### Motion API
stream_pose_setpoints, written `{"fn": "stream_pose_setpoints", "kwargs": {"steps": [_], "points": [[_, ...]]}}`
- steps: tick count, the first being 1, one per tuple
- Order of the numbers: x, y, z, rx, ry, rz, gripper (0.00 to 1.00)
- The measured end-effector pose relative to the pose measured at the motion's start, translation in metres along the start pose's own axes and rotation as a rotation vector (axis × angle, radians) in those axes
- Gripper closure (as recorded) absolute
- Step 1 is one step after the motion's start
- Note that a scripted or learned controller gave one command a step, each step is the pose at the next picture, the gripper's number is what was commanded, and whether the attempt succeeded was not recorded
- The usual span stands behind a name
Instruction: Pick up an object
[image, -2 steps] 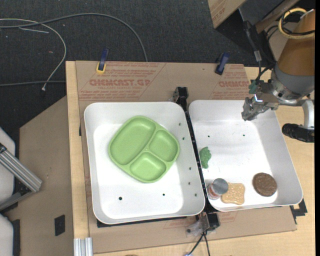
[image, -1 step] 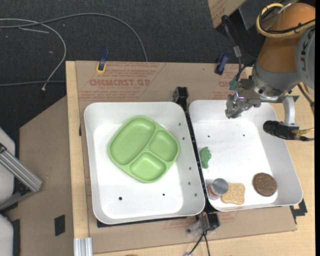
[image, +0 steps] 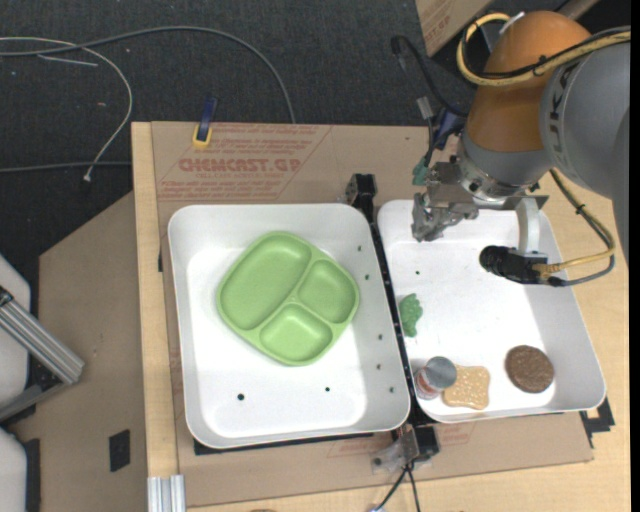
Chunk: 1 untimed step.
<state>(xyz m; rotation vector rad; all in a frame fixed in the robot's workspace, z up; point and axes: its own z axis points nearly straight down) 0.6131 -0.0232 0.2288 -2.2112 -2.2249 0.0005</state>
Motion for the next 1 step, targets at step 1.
{"fn": "stream_pose_setpoints", "kwargs": {"steps": [1], "points": [[0.0563, 0.0069, -0.0095, -0.006, 0.0, -0.001, 1.0]]}}
